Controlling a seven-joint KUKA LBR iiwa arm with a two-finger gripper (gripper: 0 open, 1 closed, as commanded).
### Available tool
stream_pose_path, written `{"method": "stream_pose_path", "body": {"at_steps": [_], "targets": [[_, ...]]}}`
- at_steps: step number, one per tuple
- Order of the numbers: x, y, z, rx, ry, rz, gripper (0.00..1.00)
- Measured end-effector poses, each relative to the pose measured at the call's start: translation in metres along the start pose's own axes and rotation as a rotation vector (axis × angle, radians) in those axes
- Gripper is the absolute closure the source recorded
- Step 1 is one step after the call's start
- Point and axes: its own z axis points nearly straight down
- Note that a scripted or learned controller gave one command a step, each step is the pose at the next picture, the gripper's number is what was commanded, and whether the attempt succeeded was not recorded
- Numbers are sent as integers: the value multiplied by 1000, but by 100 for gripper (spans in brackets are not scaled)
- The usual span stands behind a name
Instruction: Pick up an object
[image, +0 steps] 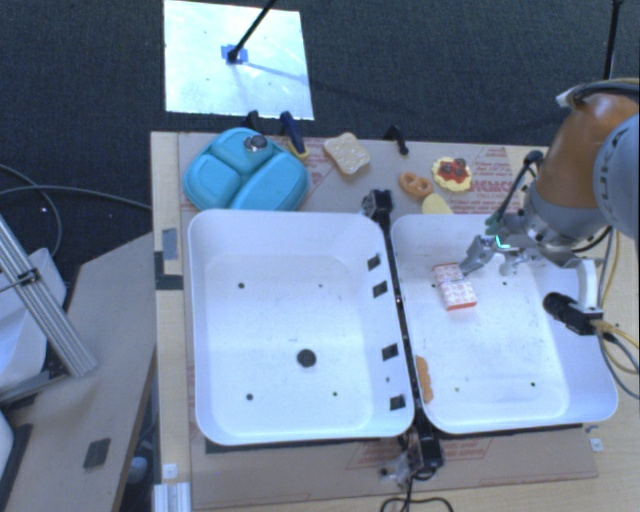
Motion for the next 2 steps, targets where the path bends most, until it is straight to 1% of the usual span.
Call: {"method": "stream_pose_path", "body": {"at_steps": [1, 2], "targets": [[-9, 19, 63, -2, 5, -1, 0], [-68, 53, 58, -10, 0, 1, 0]]}}
